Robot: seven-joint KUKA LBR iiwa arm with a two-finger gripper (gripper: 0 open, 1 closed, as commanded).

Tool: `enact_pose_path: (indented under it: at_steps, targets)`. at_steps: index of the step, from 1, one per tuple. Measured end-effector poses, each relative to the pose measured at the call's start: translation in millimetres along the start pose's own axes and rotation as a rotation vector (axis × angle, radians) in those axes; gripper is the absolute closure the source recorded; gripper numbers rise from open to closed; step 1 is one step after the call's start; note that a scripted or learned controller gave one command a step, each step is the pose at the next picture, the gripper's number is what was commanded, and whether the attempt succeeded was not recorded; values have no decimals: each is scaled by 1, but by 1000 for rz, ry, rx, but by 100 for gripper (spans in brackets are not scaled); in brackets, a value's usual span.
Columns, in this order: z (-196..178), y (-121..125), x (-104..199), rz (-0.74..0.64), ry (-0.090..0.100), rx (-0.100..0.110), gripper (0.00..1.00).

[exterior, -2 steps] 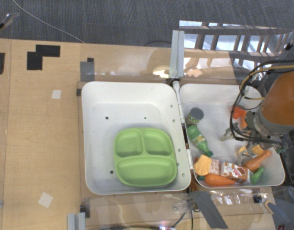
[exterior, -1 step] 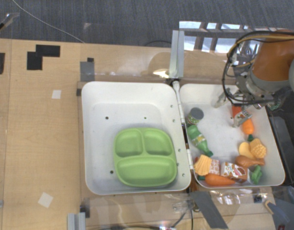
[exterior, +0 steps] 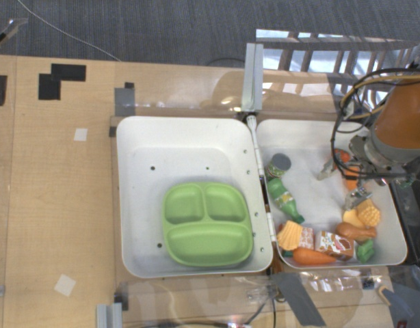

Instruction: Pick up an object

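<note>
Hovering over right bin (exterior: 312,142), gripper (exterior: 357,183) — grip unreadable; green bottle (exterior: 283,195) lies cap up-left.

Readable text: none anywhere in the frame;
Small printed packet (exterior: 334,243), lower right of the frame, in the right bin (exterior: 312,157): red and white print, too small to read;
Green bottle (exterior: 284,198), right bin: label blurred, unreadable

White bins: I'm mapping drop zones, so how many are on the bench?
2. The left bin holds a green divided plate; the right bin, touching it, holds toy food, with the gripper above it.
</note>
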State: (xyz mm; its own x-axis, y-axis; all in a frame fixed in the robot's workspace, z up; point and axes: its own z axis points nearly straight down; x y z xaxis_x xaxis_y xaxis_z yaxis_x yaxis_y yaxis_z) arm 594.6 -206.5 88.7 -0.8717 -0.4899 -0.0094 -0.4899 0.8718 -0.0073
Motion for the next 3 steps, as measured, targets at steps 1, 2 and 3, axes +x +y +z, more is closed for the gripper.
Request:
enact_pose_path:
  at_steps: [1, 2, 3]
  targets:
    - [-16, -1, -6, -2, -15, 10, 100]
    - [-15, -1, -6, -2, -14, 9, 0]
    - [0, 12, -4, 8, -2, 1, 0]
